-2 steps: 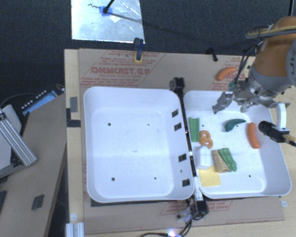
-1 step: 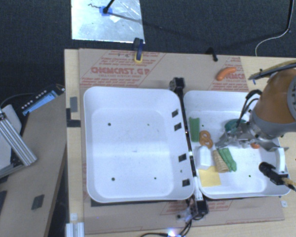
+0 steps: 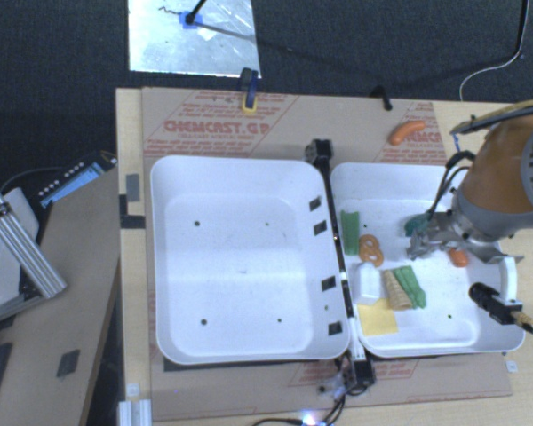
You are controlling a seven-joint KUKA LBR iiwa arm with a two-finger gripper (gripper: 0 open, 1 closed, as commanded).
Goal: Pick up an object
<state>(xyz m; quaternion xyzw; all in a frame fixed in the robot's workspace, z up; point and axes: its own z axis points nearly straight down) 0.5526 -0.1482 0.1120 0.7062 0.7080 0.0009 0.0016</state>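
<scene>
Nearest the camera, a yellow square lay flat at the front of the right bin. Behind it stood a white block, a tan piece and a green piece side by side, then an orange pretzel and a green strip. The gripper hung low over the bin's middle, near a small orange bit; how far it stood open could not be told. The left bin sat alongside.
</scene>
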